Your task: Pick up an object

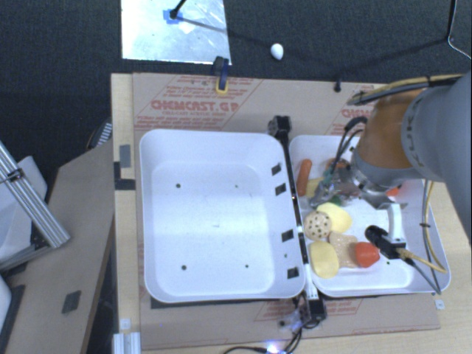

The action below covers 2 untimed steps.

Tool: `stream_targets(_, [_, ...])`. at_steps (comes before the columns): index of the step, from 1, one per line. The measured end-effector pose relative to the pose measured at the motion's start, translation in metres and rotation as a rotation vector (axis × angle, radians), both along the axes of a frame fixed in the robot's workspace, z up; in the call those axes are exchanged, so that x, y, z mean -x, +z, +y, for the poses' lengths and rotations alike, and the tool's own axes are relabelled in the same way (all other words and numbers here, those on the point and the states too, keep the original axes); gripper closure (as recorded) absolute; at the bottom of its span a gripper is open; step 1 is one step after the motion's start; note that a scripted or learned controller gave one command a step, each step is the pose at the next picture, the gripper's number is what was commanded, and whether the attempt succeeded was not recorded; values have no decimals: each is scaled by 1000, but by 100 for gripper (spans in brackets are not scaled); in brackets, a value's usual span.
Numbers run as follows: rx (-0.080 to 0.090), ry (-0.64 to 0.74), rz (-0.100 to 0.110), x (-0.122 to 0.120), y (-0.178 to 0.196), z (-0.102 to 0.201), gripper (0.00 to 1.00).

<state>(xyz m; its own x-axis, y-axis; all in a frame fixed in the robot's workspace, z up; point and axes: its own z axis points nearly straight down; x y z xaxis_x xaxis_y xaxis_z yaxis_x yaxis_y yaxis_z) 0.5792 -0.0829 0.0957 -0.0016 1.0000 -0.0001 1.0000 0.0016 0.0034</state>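
My gripper reaches down into the right bin, near its left wall. An orange sausage-shaped piece lies just left of it. Right below it sit a pale yellow rounded piece and a tan round piece with dark dots. Nearer the front lie a yellow lump, a beige piece and a red round piece. The arm's grey body with its orange band hides the back right of this bin.
The left bin stands beside the right one, with a black divider with clips between them. Both rest on a cardboard sheet. A shiny panel lies behind the bench.
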Motion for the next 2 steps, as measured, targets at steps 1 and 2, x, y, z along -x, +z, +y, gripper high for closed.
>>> stream_targets(1, [-3, 6, -3, 51, 94, 47, 100])
stream_targets(2, [-3, 10, -2, 55, 130, 116, 100])
